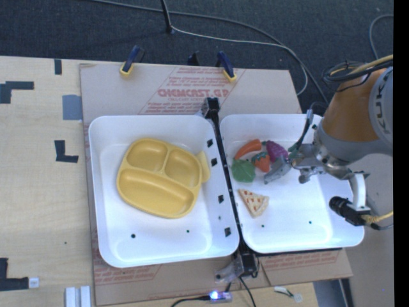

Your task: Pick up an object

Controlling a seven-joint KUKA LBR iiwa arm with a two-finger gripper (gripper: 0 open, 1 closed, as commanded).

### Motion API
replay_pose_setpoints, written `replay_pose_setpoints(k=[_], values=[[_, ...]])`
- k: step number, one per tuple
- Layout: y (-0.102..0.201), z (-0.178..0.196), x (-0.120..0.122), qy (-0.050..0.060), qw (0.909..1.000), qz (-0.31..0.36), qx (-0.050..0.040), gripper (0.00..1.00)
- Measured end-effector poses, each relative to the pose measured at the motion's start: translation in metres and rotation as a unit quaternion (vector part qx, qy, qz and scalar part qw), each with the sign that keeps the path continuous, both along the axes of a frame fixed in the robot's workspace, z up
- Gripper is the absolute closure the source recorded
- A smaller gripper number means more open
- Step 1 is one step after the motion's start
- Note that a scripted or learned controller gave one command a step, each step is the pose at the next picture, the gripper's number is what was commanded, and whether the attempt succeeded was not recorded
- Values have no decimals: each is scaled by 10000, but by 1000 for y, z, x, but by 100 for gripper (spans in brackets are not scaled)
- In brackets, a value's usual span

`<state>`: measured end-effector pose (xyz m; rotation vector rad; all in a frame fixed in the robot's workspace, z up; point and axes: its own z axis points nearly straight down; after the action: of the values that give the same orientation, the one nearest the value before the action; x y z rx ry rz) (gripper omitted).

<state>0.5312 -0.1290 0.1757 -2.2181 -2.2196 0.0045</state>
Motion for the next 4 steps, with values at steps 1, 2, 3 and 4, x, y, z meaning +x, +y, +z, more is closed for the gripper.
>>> replay_pose_setpoints(k=[1, 2, 3, 4], values=[[1, -63, 2, 9, 10000, -1, 2, 0], [1, -89, 4, -51, 10000, 1, -5, 0], [4, -76, 6, -80, 10000, 22, 10, 100], [9, -16, 3, -45, 10000, 3, -6, 100]])
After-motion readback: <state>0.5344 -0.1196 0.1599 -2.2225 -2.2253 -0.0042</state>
